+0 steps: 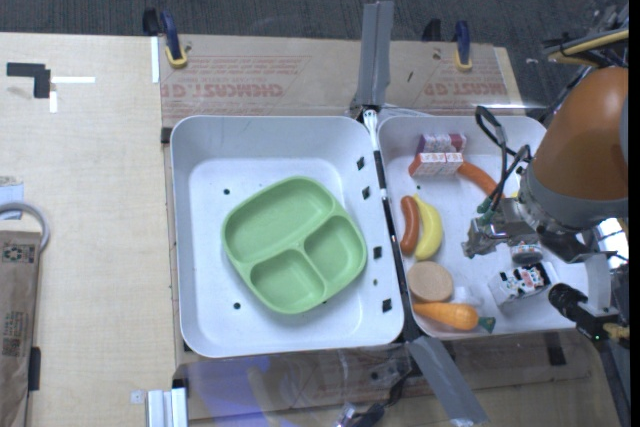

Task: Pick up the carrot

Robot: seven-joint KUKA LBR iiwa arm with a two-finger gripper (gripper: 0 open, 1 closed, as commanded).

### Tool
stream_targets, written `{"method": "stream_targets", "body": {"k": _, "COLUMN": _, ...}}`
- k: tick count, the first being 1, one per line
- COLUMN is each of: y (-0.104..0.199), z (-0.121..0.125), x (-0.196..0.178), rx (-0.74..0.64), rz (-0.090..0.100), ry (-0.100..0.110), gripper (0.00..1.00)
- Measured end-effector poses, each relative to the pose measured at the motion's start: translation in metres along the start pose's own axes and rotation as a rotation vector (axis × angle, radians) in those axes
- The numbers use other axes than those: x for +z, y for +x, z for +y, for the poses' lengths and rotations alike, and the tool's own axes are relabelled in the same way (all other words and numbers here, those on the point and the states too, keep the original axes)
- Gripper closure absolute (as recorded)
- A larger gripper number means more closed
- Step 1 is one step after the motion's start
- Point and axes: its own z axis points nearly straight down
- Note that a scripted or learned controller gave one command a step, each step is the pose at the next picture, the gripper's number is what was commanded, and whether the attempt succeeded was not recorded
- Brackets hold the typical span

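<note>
Pincer [480,241] hangs low over the right bin [395,215], reaching in from the right; whether it stands apart or together you cannot tell from this angle, and nothing shows between its tips. Judge the task as barely begun: no grasp made, the pick is all still to do.

Nearest you, below and a little left of the pincer, lies the carrot [447,315], flat on the bin floor against the front rim, well apart from the tips. Stubby orange body, thick end left, green stub at the right. Looks smooth and tapered, likely plastic, so expect it to roll.

Just above it, touching or nearly so, a tan round disc [431,280]. Right of that, below the pincer, a small white printed block [520,280].

Level with the pincer, to its left: a banana [430,227] with a sausage [409,223] alongside.

Beyond the pincer, a second slim orange piece [476,177] near a red-and-white box [440,155]. Mind you don't confuse that one with the target.

Far left, the other bin carries a green divided plate [293,245].
</note>
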Motion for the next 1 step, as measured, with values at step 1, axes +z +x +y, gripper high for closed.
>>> {"method": "stream_targets", "body": {"k": 1, "y": -0.0615, "z": 0.0358, "x": -0.0439, "rx": -0.268, "rz": -0.001, "ry": -0.001, "gripper": 1.00}}
